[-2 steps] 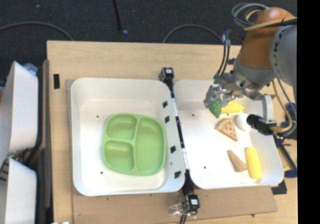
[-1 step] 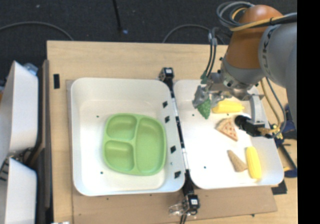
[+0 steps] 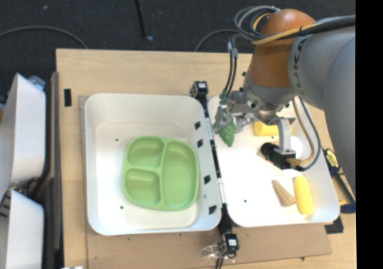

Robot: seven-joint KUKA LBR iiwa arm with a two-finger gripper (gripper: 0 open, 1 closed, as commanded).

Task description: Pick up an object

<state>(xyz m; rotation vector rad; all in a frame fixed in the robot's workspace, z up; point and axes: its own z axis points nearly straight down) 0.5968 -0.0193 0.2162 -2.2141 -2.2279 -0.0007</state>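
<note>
My gripper (image 3: 224, 123) is over the left edge of the right bin (image 3: 251, 211), close to the divider between the two bins. A small green object (image 3: 228, 136) sits right at the gripper's tip, touching or nearly touching it; a grip on it is not discernible. A yellow block (image 3: 265, 128) lies partly under the wrist. A long yellow object (image 3: 303, 195) and a tan wedge (image 3: 281, 193) lie near the bin's front right corner.
The left bin (image 3: 99, 142) holds a light green divided plate (image 3: 161, 172). The grey arm with its orange band (image 3: 281, 52) covers the back of the right bin. Wooden bench (image 3: 119, 67) surrounds both bins.
</note>
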